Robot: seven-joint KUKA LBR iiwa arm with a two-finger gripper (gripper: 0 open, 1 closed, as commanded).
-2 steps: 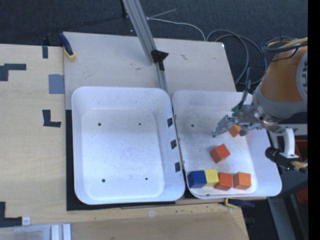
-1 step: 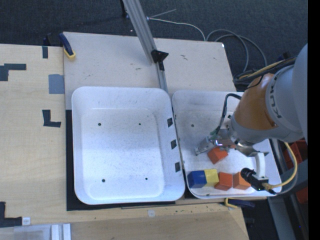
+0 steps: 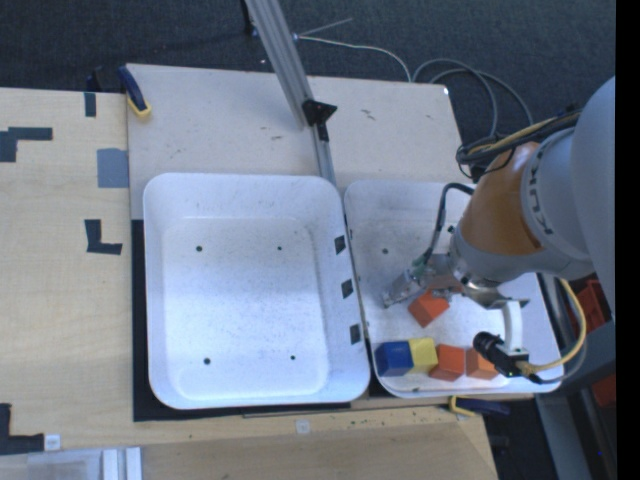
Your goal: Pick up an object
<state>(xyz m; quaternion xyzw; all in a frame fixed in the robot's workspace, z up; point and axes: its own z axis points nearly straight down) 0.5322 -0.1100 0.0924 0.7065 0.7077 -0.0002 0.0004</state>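
Observation:
My gripper (image 3: 406,284) hangs low over the middle of the right bin (image 3: 395,218), reaching in from the right. An orange block (image 3: 428,309) lies tilted just to its lower right, touching or nearly touching the gripper body; I cannot tell whether it is held. Along the bin's front wall sits a row of blocks: a blue one (image 3: 394,357), a yellow one (image 3: 423,352) and two orange ones (image 3: 450,362) (image 3: 481,366).
The left bin (image 3: 240,288) is beside the right one, their rims meeting. A slanted metal rail (image 3: 290,58) runs down to the bins' back edge. Cables (image 3: 470,78) loop behind the right bin. A black part of the arm (image 3: 497,352) sits over the front right corner.

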